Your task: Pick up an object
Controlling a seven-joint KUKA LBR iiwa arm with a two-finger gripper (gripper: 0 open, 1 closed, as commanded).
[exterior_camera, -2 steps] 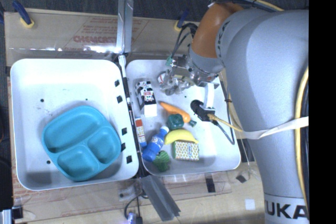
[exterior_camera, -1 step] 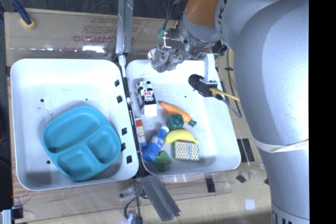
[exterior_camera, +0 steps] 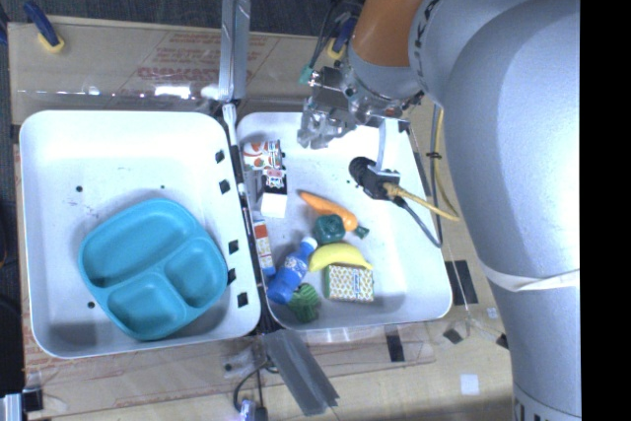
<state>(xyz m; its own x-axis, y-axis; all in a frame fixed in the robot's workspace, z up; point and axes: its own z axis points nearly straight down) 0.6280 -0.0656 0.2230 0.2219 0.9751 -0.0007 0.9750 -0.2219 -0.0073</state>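
Note:
My gripper [exterior_camera: 317, 128] hangs over the far end of the right bin [exterior_camera: 419, 286], above bare white floor, with nothing seen between its fingers. In front of it lie an orange carrot [exterior_camera: 326, 205], a green toy [exterior_camera: 330, 227], a yellow banana [exterior_camera: 337, 256], a patterned small box [exterior_camera: 350, 284], a blue bottle [exterior_camera: 288, 277] and a dark green thing [exterior_camera: 305, 302]. A red and white carton [exterior_camera: 264, 163] and a white block [exterior_camera: 273, 205] sit along the bin's left wall, left of the gripper.
The left bin [exterior_camera: 59, 153] holds a blue divided plate [exterior_camera: 153, 268] at its near side. A grey divider bar [exterior_camera: 234, 44] stands between the bins at the back. The big grey arm fills the right side of the view.

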